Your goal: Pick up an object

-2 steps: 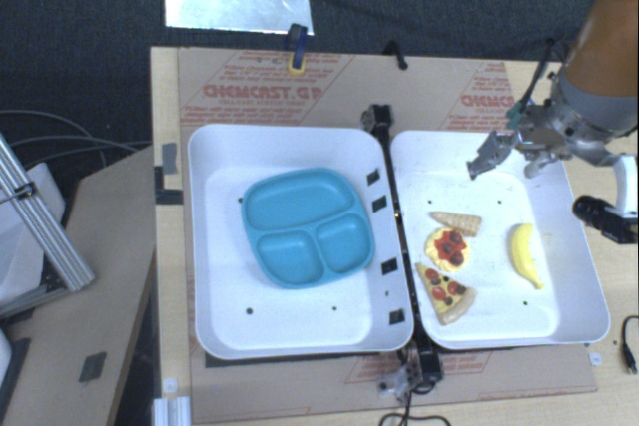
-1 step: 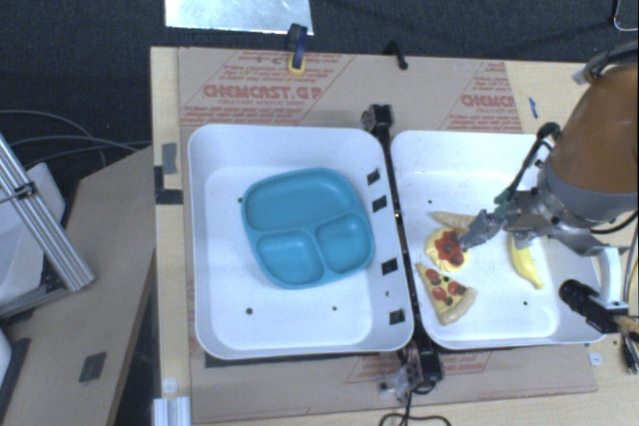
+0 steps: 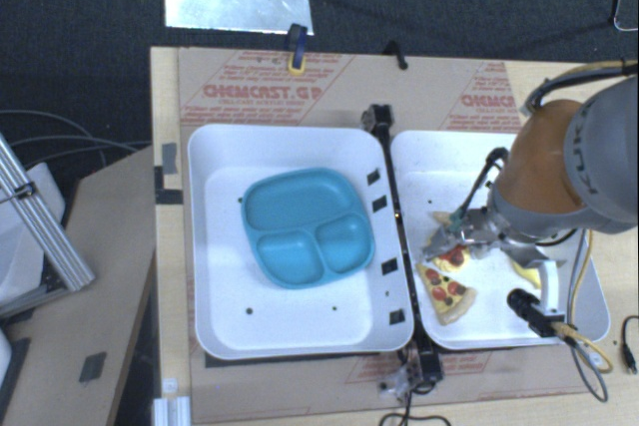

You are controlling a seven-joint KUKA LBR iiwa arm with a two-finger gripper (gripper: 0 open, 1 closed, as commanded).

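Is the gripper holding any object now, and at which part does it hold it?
It cannot be told. The gripper is low in the right bin, just above the pizza slice.

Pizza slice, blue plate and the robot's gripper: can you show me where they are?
Pizza slice [image 3: 446, 291]: camera view, on its topped middle, in the right bin.
Blue plate [image 3: 305, 224]: camera view, on the ridge between its compartments, in the left bin.
Gripper [image 3: 446, 239]: camera view, at its tip above the pizza slice.
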